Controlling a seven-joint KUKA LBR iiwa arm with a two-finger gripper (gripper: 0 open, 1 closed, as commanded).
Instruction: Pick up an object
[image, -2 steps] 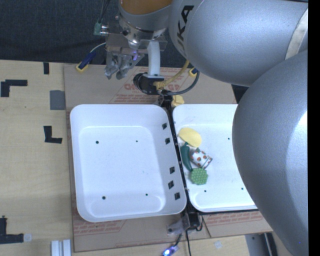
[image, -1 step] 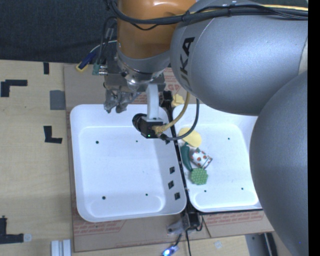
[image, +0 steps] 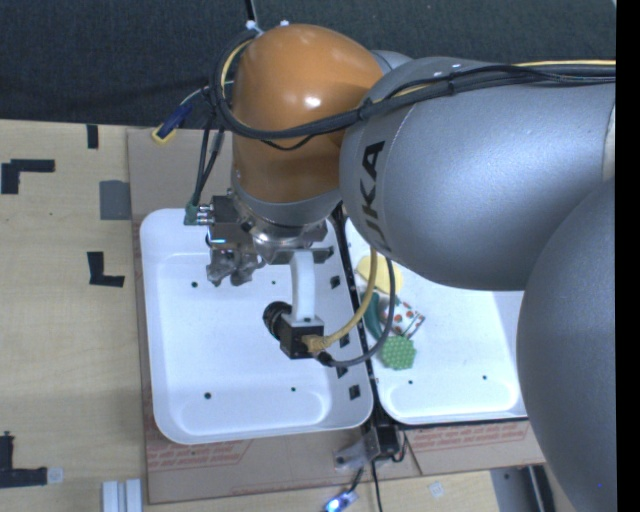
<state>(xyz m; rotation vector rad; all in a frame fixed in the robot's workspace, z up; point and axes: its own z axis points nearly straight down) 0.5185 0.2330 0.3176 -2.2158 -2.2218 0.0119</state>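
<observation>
Camera view, looking down on the tabletop (image: 60, 330): the grey arm (image: 480, 150) reached in from the right and held its jaws over the upper part of the left bin (image: 170, 330), above bare white floor. Whether the jaws were open or closed could not be told from this angle, and nothing showed between them. The things to be picked lay in the right bin (image: 470, 390), bunched near its left wall: a green toy (image: 398, 352), a white spotted scrap (image: 408, 321) just beside it, and something yellow (image: 386, 272) half hidden under the arm. Closing the jaws where they hung looked likely to catch nothing, since no object lay beneath them. A reach across to the cluster carried risks of its own. The pieces sat so close together, and so near the wall, that the jaws might have struck the rim between the bins, pushed the toy aside, or pinched two things at once. The arm's bulk also hid part of that corner.
</observation>
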